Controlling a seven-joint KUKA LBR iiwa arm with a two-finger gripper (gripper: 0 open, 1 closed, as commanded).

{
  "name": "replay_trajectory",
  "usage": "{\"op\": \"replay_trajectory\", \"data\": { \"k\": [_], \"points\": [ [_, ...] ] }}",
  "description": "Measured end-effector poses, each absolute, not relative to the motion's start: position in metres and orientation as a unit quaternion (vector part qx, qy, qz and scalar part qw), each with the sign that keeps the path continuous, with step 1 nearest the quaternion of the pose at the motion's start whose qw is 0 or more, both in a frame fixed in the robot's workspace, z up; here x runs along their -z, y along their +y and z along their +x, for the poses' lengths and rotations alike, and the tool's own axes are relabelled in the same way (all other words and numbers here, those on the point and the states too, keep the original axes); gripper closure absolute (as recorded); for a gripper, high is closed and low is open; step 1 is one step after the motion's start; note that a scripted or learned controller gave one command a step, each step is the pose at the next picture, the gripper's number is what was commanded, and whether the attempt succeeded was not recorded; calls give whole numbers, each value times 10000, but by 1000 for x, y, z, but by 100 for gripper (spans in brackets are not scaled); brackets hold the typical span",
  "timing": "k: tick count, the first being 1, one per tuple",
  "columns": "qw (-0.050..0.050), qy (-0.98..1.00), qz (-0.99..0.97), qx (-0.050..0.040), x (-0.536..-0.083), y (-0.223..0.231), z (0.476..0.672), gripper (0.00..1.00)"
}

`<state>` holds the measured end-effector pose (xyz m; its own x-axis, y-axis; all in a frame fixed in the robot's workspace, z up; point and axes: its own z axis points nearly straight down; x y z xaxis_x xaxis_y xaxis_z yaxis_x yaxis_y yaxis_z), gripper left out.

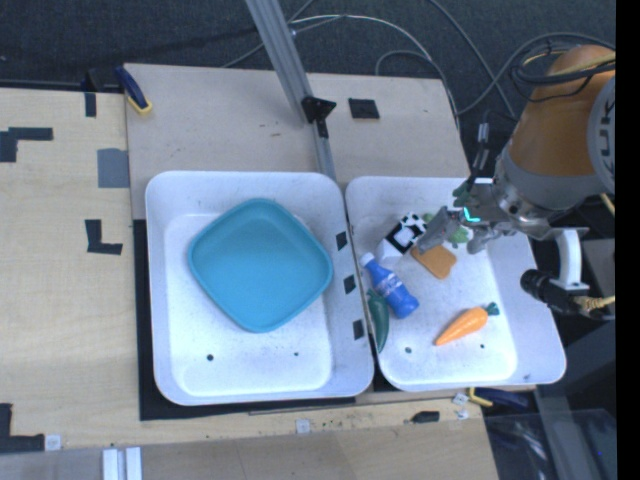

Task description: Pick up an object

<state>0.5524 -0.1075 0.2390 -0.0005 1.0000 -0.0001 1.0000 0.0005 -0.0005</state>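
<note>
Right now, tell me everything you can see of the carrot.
The carrot is a small orange toy, plastic by its look, with a stubby green top. It lies flat on the floor of the right bin, near the front right corner, tilted: tip toward the lower left, green end toward the upper right. It touches only the bin floor. The blue bottle lies to its left and the gripper hovers above it; both are apart from it.

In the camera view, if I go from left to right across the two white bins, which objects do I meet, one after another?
Blue plate → dark green object at the right bin's left wall → blue bottle → orange-brown block → toy carrot. The black-and-white object and the gripper overlap the others' span, so I leave them out.
</note>
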Motion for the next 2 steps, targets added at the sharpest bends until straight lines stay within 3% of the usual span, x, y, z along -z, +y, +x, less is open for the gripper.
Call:
{"op": "replay_trajectory", "data": {
  "k": [1,2],
  "points": [
    [2,-7073,-7069,-3,-239,-108,552,0],
    [16,-7073,-7069,-14,-197,-107,551,0]
  ]
}}
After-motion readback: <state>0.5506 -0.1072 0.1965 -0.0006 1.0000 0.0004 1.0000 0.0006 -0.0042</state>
